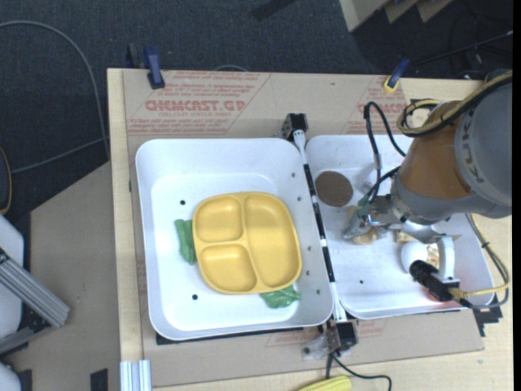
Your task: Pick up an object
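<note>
Orange-banded arm (444, 169) hangs over the right bin (383, 296), its gripper (364, 222) low just below the brown disc (334, 188); whether it grips anything, I cannot tell. Left of that disc, a yellow divided plate (244, 241) fills the left bin (163, 177), covering green pieces (186, 241).

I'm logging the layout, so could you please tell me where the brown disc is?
The brown disc lies in the right bin, near its upper left corner, beside the divider and just above-left of the pincer.
</note>
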### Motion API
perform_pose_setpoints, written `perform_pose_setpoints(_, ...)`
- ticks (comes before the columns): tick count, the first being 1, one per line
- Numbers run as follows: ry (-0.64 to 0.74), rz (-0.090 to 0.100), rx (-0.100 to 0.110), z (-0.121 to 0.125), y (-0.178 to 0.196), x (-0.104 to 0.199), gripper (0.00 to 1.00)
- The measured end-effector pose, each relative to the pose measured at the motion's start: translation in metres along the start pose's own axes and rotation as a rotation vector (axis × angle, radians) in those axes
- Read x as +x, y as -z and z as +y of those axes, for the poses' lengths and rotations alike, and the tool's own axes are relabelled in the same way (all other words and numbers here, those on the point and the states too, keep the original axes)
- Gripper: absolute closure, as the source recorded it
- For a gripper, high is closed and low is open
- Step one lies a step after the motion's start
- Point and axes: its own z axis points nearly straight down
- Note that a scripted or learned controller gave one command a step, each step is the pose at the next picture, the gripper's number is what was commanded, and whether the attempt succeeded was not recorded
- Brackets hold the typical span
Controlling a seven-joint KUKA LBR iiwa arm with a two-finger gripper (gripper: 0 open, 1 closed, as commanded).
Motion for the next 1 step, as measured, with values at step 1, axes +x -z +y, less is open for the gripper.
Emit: perform_pose_setpoints(1, 0.003, 0.0, -0.001, 0.0373, 0.0913, 0.0571, 1.0)
